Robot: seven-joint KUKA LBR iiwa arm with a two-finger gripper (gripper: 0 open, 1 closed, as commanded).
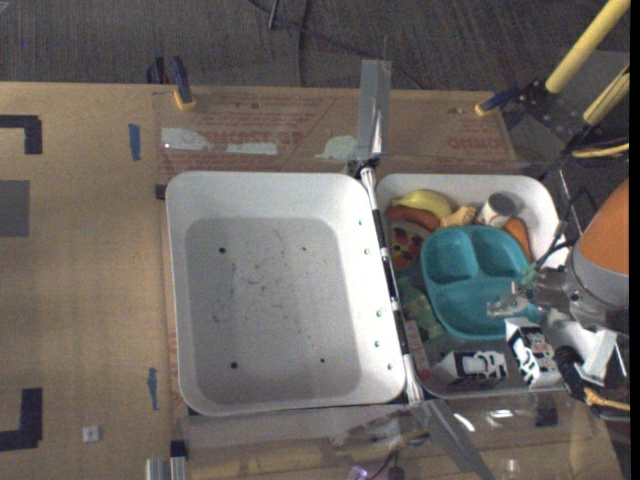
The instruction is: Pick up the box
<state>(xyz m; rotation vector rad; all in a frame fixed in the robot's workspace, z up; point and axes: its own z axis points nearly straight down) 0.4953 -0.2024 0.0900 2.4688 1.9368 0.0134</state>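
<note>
Box (478,365), dark with white patches, lies flat at right bin's (548,200) six o'clock, below teal plate (470,278). We read no lettering. Claw (512,301) over plate; grip state, we cannot tell.

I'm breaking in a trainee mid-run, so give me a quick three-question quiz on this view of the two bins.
1. True or false: the teal divided plate lies in the right bin.
2. Which item sits by that bin's far wall? A) banana B) hammer C) sponge
3. Fill in: the arm enters from the view's ____ side, its gripper over the plate's near edge.

Key: 1 true; 2 A; 3 right. The box lies at the right bin's near edge.
</note>
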